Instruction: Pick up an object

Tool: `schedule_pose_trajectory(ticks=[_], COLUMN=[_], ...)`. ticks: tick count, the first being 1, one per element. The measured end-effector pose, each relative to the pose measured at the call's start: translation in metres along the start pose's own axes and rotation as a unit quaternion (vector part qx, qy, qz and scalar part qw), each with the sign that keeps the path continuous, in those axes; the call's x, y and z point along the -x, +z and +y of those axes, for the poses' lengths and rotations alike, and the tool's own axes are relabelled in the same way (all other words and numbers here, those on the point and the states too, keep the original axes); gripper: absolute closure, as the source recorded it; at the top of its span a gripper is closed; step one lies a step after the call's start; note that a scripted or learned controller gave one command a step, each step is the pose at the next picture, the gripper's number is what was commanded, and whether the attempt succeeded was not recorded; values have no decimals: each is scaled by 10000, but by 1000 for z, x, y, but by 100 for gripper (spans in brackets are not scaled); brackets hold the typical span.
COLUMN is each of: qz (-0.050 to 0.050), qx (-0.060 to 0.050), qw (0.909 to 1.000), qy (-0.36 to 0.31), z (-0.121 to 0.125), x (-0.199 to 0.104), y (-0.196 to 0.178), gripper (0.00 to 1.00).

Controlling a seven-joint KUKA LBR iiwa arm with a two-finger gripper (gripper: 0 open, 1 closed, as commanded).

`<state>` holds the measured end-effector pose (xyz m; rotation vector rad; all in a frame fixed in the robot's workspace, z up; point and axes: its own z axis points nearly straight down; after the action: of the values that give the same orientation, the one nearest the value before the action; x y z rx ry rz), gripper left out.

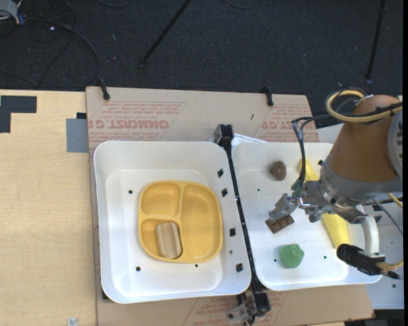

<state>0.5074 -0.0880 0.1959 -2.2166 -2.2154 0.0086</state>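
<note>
Landmark = divider [232, 202] btwn the two bins. Left of it: left bin [115, 182], w/ a sectioned tray [200, 212] inside, near the divider. A bread-like piece [167, 239] lies in the tray's front-left compartment. Right of divider: right bin [258, 182]. In it, a round lump [277, 170] sits toward the back, a flat block [280, 223] mid-bin just right of the divider, a blob [291, 255] in front of the block. Further right, a long item [336, 229] lies partly under the arm [364, 148]. Gripper [285, 208] hangs over the block.
</note>
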Motion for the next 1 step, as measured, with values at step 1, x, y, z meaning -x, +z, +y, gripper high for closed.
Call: schedule_pose_trajectory(ticks=[1], qz=[5], qx=[-9], qw=[10000], qy=[-3], z=[-2], x=[-6], y=[63], gripper=[0])
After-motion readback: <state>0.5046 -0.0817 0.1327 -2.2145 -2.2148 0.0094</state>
